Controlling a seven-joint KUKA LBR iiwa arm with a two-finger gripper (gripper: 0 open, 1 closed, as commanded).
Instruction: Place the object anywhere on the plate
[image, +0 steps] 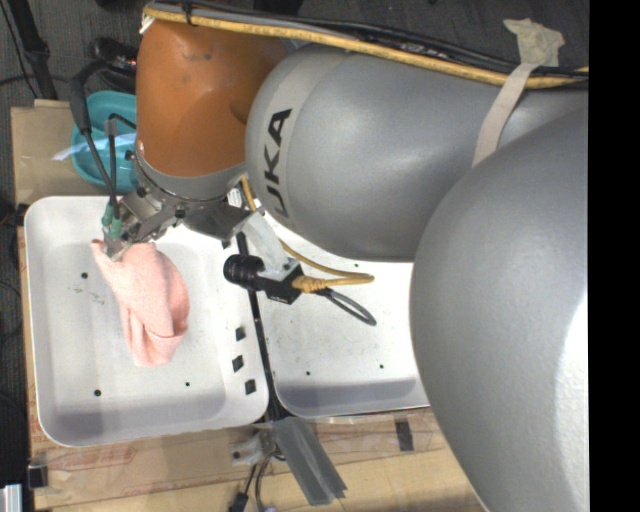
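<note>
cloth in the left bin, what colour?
Pale pink cloth, in the left bin; camera view.

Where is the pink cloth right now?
The pink cloth is in the left bin, toward its upper middle. Its top corner sits right at the pincer, below the arm's orange band.

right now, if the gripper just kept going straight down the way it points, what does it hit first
Most likely the pink cloth. The gripper sits at the cloth's upper end in the left bin, pointing down at it. Whether it already touches is unclear from this angle; under the cloth lies the bin floor.
</note>
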